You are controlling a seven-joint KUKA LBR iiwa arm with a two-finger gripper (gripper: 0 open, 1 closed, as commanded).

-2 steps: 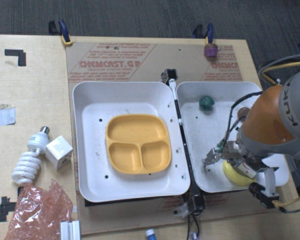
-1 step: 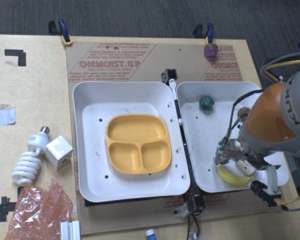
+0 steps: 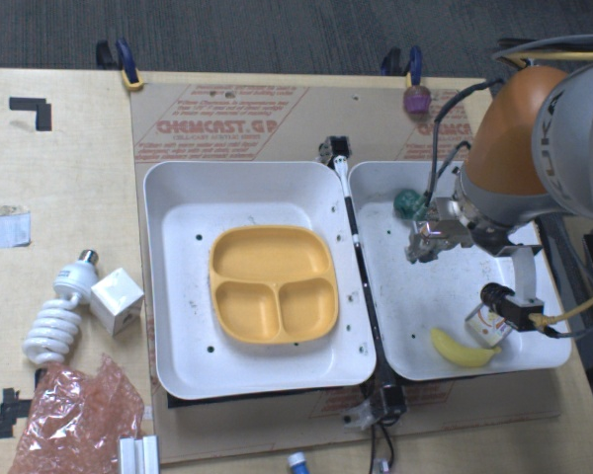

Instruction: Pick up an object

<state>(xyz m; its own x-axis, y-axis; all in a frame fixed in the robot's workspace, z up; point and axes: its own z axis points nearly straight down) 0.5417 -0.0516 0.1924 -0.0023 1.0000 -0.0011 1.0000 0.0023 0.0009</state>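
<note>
In the right bin [image 3: 415, 309], a small dark green ball [image 3: 408, 202] lies near the back left corner. A yellow banana [image 3: 462, 349] rests by the front wall. My gripper [image 3: 424, 244] hangs over the bin's back half, just in front of and to the right of the green ball, with nothing visibly held. The grey and orange arm covers the bin's right side. A yellow divided plate [image 3: 274, 282] lies flat in the middle of the left bin [image 3: 178, 265].
A small purple object [image 3: 417, 99] sits on the board behind the right bin. Left of the bins lie a spiral light bulb [image 3: 59, 314], a white cube [image 3: 117, 299] and a crumpled pink bag [image 3: 74, 418]. Blue clamps [image 3: 127, 64] hold the board's back edge.
</note>
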